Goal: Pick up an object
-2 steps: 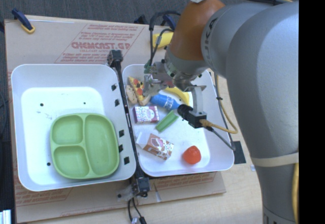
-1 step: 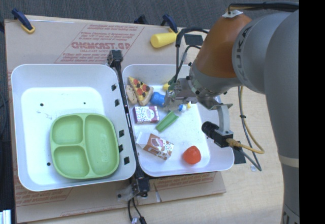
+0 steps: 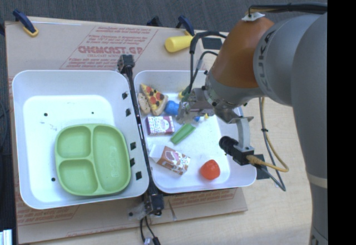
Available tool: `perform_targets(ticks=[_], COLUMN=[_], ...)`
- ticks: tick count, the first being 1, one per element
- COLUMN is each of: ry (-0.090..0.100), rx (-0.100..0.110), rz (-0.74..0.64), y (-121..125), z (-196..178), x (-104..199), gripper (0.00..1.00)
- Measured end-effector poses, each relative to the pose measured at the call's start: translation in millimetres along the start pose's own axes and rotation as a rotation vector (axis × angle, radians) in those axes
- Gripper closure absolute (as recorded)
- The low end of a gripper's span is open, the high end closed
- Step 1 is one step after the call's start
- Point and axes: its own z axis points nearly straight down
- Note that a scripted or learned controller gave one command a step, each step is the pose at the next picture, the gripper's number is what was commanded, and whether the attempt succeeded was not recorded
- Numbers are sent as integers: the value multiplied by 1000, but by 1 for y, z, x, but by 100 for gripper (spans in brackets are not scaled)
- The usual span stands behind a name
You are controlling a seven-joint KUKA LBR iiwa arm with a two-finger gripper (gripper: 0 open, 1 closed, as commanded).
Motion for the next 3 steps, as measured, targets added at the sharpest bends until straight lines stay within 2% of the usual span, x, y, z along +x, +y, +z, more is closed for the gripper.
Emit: perform_targets(ticks=[1, 2, 3], ry=[1, 0, 1], rx=[-1, -1, -3], rz=[2, 2, 1], y=[-53, 13, 87], z=[-22, 5, 23], x=[-16, -49, -24], gripper=[100, 100, 100])
